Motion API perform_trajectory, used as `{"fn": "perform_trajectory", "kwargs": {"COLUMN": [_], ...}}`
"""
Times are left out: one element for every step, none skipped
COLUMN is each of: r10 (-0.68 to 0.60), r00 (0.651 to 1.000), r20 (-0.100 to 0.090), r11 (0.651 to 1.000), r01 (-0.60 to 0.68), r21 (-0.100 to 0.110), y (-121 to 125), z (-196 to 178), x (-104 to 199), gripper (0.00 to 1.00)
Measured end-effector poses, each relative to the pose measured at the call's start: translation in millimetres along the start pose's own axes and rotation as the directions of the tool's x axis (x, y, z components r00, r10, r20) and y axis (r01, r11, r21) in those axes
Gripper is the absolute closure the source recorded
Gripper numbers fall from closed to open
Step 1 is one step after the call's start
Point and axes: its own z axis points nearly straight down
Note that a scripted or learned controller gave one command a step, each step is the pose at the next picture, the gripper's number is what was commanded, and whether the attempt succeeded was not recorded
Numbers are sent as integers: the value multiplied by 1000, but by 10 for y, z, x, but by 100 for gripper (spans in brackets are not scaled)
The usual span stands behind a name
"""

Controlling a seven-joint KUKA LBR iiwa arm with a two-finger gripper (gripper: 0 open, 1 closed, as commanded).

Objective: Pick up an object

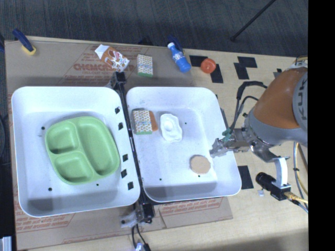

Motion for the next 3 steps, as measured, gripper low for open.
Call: {"fn": "perform_trajectory", "kwargs": {"r10": [-2,-2,-3], "r00": [1000,1000,1000], "r20": [-2,-3,-3], "r11": [1000,1000,1000], "r01": [2,2,3], "r21": [-6,2,0], "y": [26,3,11], "z": [1092,323,-498], "x": [-32,518,1268], "gripper": [100,100,100]}}
